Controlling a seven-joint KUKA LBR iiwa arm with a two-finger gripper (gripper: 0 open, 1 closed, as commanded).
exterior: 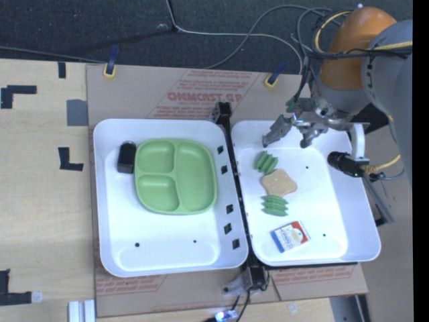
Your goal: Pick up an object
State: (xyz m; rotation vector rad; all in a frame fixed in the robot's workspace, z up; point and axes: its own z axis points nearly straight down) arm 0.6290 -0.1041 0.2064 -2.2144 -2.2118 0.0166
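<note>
Nothing is picked yet, I'd say. Gripper (293,134) hangs with fingers spread and bare above the right bin (335,200), near the bean pods (265,162); descent and grasp remain.

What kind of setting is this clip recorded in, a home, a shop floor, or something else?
Most likely a robotics lab bench for grasping trials. Two white bins sit side by side on clamped cardboard, cables trail across the dark floor, and toy food such as a green divided plate serves as props.

Cardboard sheet (201,92) on wooden bench (40,200), dark carpet (80,12) behind.
</note>
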